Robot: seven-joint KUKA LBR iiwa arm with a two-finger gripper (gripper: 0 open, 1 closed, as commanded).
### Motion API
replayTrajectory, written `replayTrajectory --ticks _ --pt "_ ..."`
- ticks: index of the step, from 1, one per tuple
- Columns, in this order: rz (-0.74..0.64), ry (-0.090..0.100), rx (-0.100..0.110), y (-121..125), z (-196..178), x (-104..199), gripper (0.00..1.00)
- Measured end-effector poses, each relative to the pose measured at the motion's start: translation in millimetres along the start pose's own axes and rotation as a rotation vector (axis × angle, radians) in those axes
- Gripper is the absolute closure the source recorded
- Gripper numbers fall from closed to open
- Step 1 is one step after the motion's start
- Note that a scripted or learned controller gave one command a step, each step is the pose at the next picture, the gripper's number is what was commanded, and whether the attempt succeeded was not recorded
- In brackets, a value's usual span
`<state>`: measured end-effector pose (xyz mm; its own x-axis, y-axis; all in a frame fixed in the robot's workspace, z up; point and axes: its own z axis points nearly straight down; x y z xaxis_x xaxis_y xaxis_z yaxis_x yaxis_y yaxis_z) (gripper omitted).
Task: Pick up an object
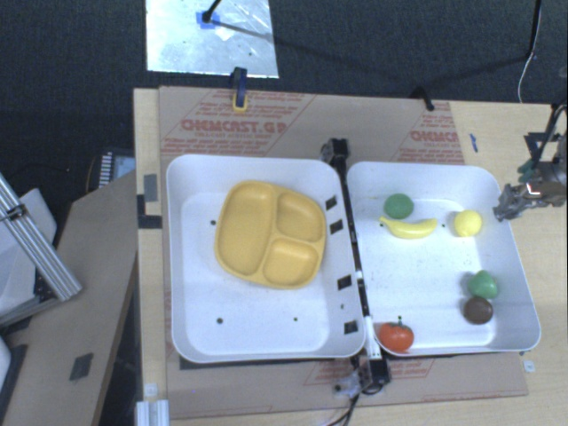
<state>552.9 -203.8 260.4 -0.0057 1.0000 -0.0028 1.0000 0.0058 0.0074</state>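
Note:
The right bin [426, 340] holds several toy foods. A green round fruit [398, 206] lies at the back, with a yellow banana [409, 228] just in front of it and a yellow lemon [468, 224] to their right. Near the right wall a green piece [484, 284] sits against a brown ball [478, 310]. A red tomato [396, 336] rests in the front left corner. My gripper [519, 200] hangs at the bin's right rim, beside the lemon and apart from it, small and blurred. Nothing shows between its tips.
The left bin [195, 327] holds a yellow divided plate [269, 233]. A black strip with clips [348, 238] runs between the bins. Cardboard [293, 122] lies under both bins, and a shiny sheet [211, 23] lies at the back.

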Motion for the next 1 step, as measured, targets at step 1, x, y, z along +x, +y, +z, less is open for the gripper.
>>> replayTrajectory --ticks 1 --pt "0.000 0.001 0.004 1.0 2.1 -0.1 1.00"
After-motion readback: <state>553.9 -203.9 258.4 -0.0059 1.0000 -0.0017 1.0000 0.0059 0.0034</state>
